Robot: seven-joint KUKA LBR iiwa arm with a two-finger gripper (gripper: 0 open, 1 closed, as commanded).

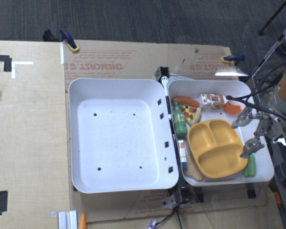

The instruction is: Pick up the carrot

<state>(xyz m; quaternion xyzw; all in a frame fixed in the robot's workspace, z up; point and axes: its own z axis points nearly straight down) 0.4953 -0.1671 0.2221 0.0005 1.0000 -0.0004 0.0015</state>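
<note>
On tan bench [28, 142], two white bins [117, 92].

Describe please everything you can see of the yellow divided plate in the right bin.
The yellow divided plate looks like matte plastic, rounded, with raised ridges splitting it into three compartments, all bare. It lies tilted in the right bin, its lower left edge over a tan, bread-like item. A green bottle lies along its left side and a green vegetable at its right edge. The gripper is just beside its right rim.

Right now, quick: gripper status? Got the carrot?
Gripper: open, holding nothing, over the right bin's right side. Carrot lies loose in that bin.
</note>
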